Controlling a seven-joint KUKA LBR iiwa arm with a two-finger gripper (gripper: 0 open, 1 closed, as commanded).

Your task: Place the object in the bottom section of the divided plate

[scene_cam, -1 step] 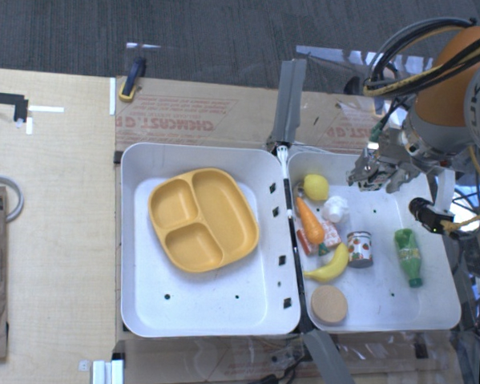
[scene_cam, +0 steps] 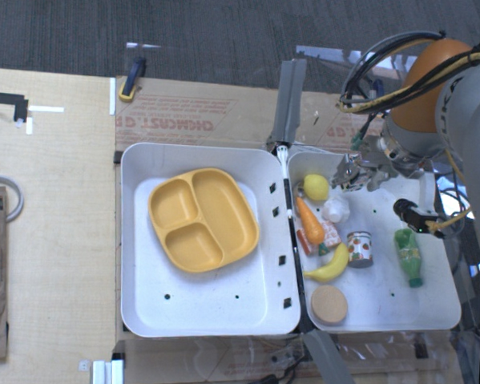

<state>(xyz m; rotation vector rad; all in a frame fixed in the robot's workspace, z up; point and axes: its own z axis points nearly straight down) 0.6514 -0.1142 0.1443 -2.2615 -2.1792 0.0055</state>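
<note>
A: Near edge first?
B: I log a round cookie (scene_cam: 329, 304) near the front of the right bin (scene_cam: 438, 314), then banana (scene_cam: 329, 266), small can (scene_cam: 359, 250), green bottle (scene_cam: 408, 254), carrot (scene_cam: 308, 220), lemon (scene_cam: 316, 186).
A: Plate?
B: Yellow divided plate (scene_cam: 203, 218) sits in the left bin (scene_cam: 209, 316), nothing in it.
A: Gripper?
B: Gripper (scene_cam: 358, 174) hangs over the right bin's far end, beside the lemon; I cannot tell its jaws.

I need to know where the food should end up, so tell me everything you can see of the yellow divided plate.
The divided plate is a yellow, rounded-square dish that looks like matte plastic, with raised ridges splitting it into three sections: one long section on the right and two smaller ones on the left. It lies flat and turned at a slant on the floor of the left bin, slightly above that bin's middle. All three sections hold nothing. It touches only the bin floor, apart from the walls.
</note>
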